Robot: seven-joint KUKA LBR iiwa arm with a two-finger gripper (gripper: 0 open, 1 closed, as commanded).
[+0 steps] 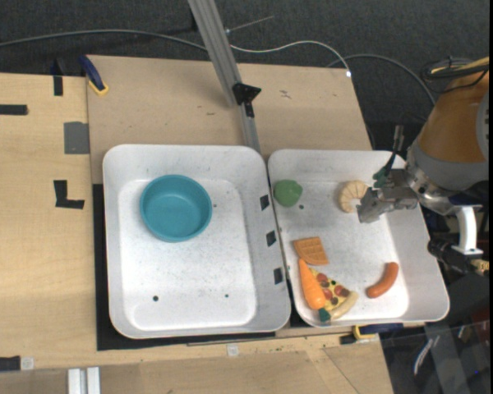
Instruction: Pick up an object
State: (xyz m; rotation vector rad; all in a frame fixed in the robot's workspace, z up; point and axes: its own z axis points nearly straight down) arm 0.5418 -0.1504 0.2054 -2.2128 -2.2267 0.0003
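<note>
White bins sit side by side on wood bench. Left bin holds a teal bowl, upper-left part, nothing else w/ it. Right bin has the small stuff: green ball near top-left corner, tan bun top centre, cracker mid, carrot below it, pizza slice touching carrot's lower end, sausage lower right, apart from the rest. Arm, orange band, comes in from the right over right bin's top-right edge. Gripper hangs just beside the bun, on its right; touching or a hair apart, can't tell. Fingers: too dark and blurred to read, so can't tell if wide or narrow. Nothing seen between them. Metal pole runs diag. from top down to the gap between bins.
</note>
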